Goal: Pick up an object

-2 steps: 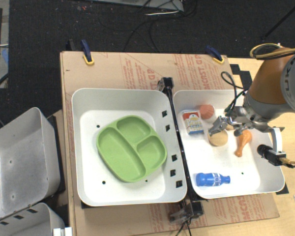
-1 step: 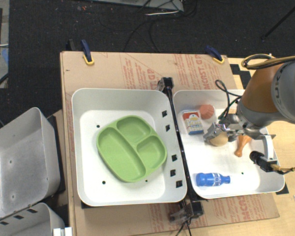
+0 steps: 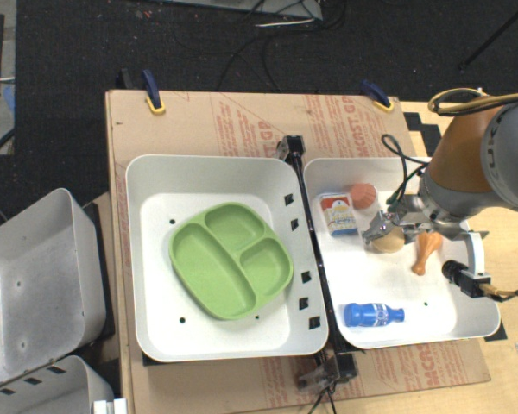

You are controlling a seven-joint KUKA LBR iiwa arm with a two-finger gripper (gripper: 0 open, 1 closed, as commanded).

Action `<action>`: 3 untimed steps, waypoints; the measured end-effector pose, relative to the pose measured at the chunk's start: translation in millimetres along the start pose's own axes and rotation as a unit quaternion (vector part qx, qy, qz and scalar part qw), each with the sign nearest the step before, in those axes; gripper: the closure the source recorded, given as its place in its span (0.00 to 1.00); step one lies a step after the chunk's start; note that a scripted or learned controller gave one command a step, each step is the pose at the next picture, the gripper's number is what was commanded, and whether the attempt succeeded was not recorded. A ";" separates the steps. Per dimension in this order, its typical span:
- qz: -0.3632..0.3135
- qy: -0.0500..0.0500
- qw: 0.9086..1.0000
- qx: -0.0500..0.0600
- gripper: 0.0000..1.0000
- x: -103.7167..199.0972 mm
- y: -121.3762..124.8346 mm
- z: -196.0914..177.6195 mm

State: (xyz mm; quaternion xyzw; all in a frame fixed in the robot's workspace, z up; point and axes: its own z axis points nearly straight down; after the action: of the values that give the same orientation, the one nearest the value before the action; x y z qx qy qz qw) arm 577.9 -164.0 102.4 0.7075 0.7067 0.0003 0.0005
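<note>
While the arm (image 3: 479, 158) reaches in from the right, its gripper (image 3: 382, 229) sits low in the right bin (image 3: 397, 330) over a pale rounded object (image 3: 387, 243).

Seen from the camera above the bench, the gripper's metal tip touches or overlaps the top of that pale object, near the bin's middle; whether the tool is parted or closed, and whether it grips the object, cannot be told from this angle. Just right of it lies an orange carrot-like toy (image 3: 426, 250). Farther left sit a small red-and-white carton (image 3: 337, 213) and a reddish round item (image 3: 363, 196), just beside each other. A blue bottle (image 3: 371, 315) lies on its side at the bin's near edge. Across the divider, the left bin (image 3: 155, 317) holds a green sectioned plate (image 3: 230, 260).
</note>
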 end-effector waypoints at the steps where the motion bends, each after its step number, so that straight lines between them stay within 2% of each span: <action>1: -0.001 0.000 1.000 -0.001 1.00 -1.8 0.0 -41.9; 2: -0.002 -0.001 1.000 -0.002 1.00 -1.9 1.5 -95.3; 3: -0.005 0.001 1.000 0.001 1.00 55.0 3.4 -93.5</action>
State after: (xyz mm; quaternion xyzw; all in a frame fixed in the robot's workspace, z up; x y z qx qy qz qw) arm 581.2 -109.0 195.9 0.7042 0.7100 0.0006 -0.0010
